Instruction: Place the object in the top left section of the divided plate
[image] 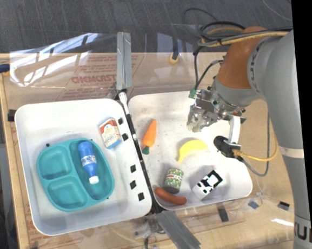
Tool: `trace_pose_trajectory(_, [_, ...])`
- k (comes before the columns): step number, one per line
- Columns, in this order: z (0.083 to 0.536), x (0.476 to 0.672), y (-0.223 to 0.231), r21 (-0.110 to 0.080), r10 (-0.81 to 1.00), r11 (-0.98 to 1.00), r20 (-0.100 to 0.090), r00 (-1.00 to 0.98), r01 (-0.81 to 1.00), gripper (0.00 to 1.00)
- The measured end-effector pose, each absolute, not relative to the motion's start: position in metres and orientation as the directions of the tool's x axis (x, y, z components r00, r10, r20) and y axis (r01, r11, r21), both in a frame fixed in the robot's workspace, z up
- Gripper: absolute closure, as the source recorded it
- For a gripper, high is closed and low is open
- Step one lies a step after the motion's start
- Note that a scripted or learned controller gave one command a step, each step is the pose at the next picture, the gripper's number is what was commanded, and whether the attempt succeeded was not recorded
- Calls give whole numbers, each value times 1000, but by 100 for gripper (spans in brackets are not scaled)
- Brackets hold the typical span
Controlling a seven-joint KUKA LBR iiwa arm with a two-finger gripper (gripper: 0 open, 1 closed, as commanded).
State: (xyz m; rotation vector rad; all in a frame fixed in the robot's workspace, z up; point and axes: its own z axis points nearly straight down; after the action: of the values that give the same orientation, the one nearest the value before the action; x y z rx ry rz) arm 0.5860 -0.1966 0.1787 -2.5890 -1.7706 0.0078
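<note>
The gripper (199,118) hangs over the right bin (160,105), just above the banana (192,148); I cannot tell its grip. The plate (58,181) holds a bottle (88,162).

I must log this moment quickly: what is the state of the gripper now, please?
Gripper: above the right bin, near the banana; open or closed cannot be told, and nothing is seen held in it.
</note>
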Motion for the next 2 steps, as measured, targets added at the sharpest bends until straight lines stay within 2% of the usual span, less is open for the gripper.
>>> trace_pose_trajectory(1, [387, 594, -177, -1, 987, -163, -1, 163, 987, 100])
trace_pose_trajectory(2, [387, 594, -177, -2, 987, -163, -1, 163, 987, 0])
